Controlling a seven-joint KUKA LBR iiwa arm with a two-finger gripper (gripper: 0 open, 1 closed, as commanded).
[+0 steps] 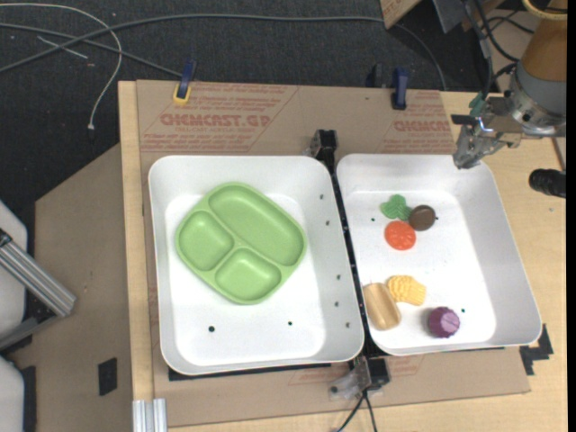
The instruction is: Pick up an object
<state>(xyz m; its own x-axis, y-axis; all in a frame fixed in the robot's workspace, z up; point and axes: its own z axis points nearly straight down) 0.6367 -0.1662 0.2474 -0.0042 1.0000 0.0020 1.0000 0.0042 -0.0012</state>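
Gripper (468, 154) hangs over the far right corner of the right bin (504, 241), and whether it is open or closed, I cannot tell; nothing shows in its grasp. In that bin lie a tomato (400, 235), a green leaf (393, 208), a brown ball (422, 217), corn (406, 289), a bread roll (382, 305) and a purple piece (442, 322). A green divided plate (239, 241) sits in the left bin (171, 331).

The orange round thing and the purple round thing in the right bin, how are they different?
The orange round thing is orange-red, while the purple round thing is purple. The orange one lies toward the far part of the right bin, close beside a green piece and a brown piece; the purple one lies near the bin's front edge, apart from its neighbours. The purple one looks slightly bigger. Both are small, roundish toy foods in the same bin.
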